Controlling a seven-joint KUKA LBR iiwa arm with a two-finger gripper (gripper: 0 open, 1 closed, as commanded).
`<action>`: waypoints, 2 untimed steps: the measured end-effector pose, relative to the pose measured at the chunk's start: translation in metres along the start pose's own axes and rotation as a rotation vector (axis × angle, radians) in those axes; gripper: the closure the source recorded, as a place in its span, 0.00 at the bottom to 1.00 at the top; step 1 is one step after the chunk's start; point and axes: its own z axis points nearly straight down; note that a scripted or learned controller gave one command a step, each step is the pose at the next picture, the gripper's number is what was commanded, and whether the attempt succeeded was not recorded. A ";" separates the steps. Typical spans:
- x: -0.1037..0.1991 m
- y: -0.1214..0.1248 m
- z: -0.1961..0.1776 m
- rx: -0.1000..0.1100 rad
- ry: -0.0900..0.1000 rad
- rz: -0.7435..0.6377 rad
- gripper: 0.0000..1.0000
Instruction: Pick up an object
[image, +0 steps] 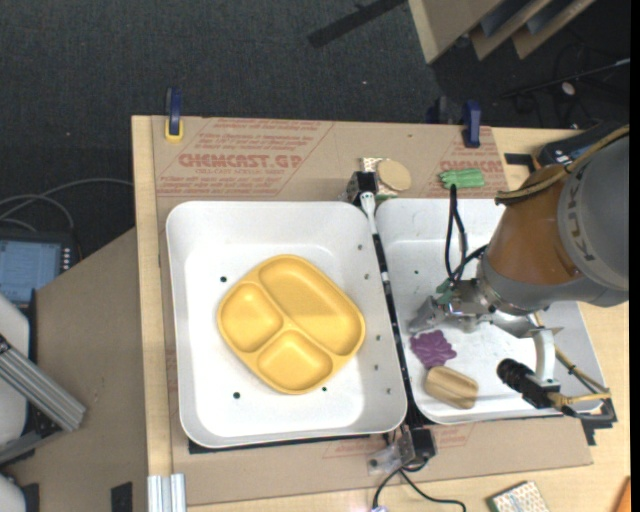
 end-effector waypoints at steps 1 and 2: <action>-0.007 -0.050 0.000 -0.003 -0.007 0.013 0.00; -0.014 0.003 -0.001 -0.012 -0.011 0.009 0.00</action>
